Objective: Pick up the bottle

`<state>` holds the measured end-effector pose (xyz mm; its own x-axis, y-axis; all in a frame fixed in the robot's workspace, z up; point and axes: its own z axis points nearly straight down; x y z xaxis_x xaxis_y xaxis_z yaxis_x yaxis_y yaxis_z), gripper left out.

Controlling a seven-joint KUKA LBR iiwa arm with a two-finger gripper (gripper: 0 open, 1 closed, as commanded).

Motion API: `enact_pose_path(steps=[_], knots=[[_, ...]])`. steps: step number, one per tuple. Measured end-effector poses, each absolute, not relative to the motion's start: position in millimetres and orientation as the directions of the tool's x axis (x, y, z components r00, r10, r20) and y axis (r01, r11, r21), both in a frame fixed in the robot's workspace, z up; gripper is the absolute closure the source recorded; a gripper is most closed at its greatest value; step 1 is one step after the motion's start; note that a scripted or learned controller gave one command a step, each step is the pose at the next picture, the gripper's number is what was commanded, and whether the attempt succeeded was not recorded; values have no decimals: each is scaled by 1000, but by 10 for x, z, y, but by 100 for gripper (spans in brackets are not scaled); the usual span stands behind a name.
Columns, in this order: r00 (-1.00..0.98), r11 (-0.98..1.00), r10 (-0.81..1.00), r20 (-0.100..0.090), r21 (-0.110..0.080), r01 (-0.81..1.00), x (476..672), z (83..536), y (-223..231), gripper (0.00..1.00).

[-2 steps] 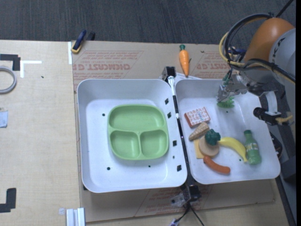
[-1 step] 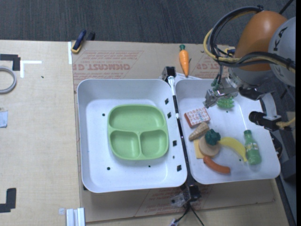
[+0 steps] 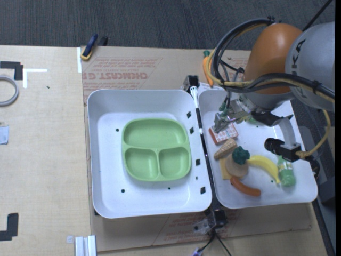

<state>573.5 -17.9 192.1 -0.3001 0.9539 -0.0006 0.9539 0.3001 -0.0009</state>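
Claw (image 3: 226, 119), grip state indiscernible, hovers over right bin's upper left; bottle (image 3: 286, 174) lies toward the lower right, upright-looking.

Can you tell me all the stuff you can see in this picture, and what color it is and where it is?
left bin: 1, white, middle of the bench
divided plate: 1, light green, three sections, lying in the left bin
right bin: 1, white, beside the left bin
bottle: 1, green, near the right bin's right wall
banana: 1, yellow, middle of the right bin
carrot: 1, orange, near the right bin's front edge
broccoli: 1, dark green, left of the banana
small box: 1, red and white, upper left of the right bin
clip: 1, blue and yellow, on the cardboard behind the left bin
gripper: 1, over the small box; fingers too cluttered to judge
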Motion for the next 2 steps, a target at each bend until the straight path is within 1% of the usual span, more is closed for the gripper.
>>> enact_pose_path(steps=[1, 2], knots=[[-670, 670, 742, 0, -1, 742, 5524, 1922, 758, 100], [-656, 656, 755, 0, -2, 755, 4773, 1845, 1460, 100]])
